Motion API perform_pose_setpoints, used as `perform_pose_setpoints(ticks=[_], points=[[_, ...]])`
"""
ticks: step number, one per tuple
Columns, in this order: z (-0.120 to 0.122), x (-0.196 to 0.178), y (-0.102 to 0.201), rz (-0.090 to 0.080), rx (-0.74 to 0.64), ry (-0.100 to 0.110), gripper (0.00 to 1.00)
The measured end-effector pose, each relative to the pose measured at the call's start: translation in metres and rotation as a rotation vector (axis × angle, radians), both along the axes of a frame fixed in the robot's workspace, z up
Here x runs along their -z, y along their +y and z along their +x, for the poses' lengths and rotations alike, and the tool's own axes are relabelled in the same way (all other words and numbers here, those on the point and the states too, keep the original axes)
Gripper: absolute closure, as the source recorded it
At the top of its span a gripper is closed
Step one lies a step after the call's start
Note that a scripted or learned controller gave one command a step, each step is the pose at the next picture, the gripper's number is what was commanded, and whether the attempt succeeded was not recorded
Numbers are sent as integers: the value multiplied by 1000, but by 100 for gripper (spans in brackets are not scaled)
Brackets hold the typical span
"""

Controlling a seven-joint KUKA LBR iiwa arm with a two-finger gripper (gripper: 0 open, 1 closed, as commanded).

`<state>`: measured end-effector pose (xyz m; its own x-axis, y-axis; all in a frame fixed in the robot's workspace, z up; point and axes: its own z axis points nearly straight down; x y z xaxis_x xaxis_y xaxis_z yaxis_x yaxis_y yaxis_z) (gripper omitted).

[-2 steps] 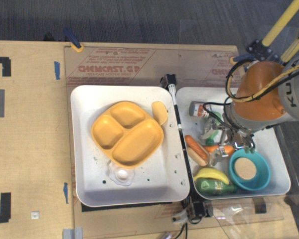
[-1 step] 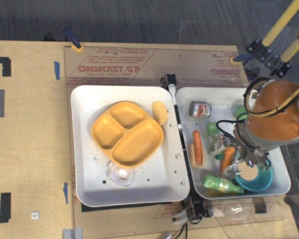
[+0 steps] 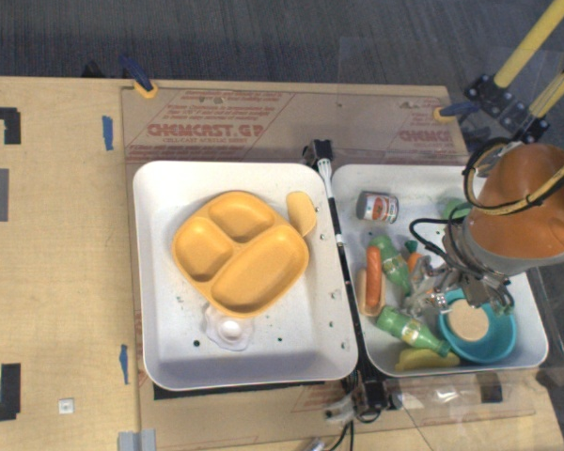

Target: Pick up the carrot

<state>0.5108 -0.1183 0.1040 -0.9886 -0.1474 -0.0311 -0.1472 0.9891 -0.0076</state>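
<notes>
The carrot (image 3: 372, 280) is an orange stick lying lengthwise in the left part of the right bin (image 3: 536, 346), close to the wall between the bins. My gripper (image 3: 430, 287) hangs low over the middle of that bin, a short way right of the carrot, among green items. Nothing shows that it touches the carrot. The arm's orange band (image 3: 522, 216) rises above it and hides the bin's right side.
Beside the carrot lie a green bottle (image 3: 393, 261), another green bottle (image 3: 406, 328), a teal bowl (image 3: 477, 333), a yellow piece (image 3: 419, 356) and a small can (image 3: 378, 207). The left bin (image 3: 160, 346) holds a yellow divided plate (image 3: 242, 250), a pale yellow piece (image 3: 302, 212) and a clear lid (image 3: 229, 330).
</notes>
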Motion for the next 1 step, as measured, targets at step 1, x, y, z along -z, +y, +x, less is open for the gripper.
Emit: perform_pose_setpoints(ticks=[1], points=[[21, -21, 13, 8, 222, 22, 100]])
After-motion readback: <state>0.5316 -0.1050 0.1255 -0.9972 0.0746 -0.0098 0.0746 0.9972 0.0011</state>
